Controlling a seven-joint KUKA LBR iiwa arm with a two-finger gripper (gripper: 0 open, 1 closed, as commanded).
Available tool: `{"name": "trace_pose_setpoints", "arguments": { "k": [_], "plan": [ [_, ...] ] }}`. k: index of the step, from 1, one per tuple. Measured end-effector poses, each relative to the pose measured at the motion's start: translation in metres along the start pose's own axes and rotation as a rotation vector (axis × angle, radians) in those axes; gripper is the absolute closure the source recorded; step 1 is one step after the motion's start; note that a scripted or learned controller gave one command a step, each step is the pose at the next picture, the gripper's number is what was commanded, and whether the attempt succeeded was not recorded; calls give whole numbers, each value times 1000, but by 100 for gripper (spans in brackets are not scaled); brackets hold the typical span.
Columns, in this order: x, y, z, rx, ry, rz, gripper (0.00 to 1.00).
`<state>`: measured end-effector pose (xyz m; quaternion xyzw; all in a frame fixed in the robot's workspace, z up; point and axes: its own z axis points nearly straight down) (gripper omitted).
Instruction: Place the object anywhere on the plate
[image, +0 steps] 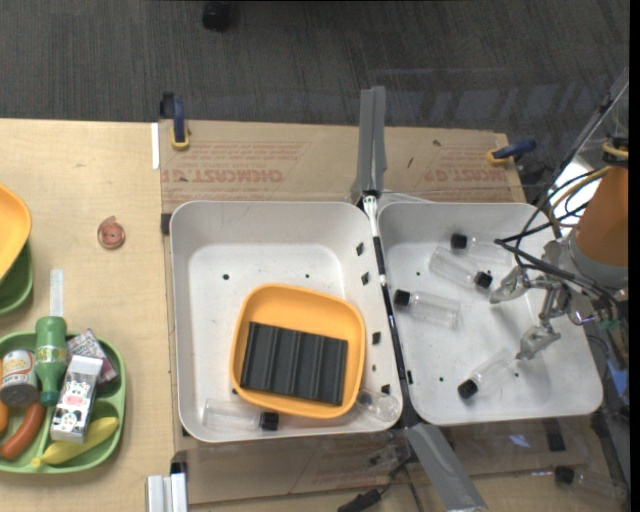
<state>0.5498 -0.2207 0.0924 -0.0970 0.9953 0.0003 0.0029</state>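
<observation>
An orange plate (297, 303) lies in the left bin (200, 260), and a black ridged block (293, 365) rests on it. My gripper (522, 315) hovers over the right side of the right bin (560, 395), its fingers spread open with nothing between them. Several clear vials with black caps lie in the right bin: one (430, 305) at mid-left, one (455, 268) above it, and one (492, 374) near the front, just below the lower fingertip (530, 345). The arm's orange band (605, 225) shows at the right edge.
Another clear vial (235, 415) lies by the left bin's front wall, and a clear piece (381, 405) at its front right corner. A green tray of toy food (60, 400) stands on the wooden table at left. Cables (560, 210) hang near the arm.
</observation>
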Motion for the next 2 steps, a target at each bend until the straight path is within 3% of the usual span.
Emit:
{"name": "trace_pose_setpoints", "arguments": {
  "k": [1,2],
  "plan": [
    [61,11,-6,0,4,89,0],
    [50,10,0,0,2,152,0]
  ]
}}
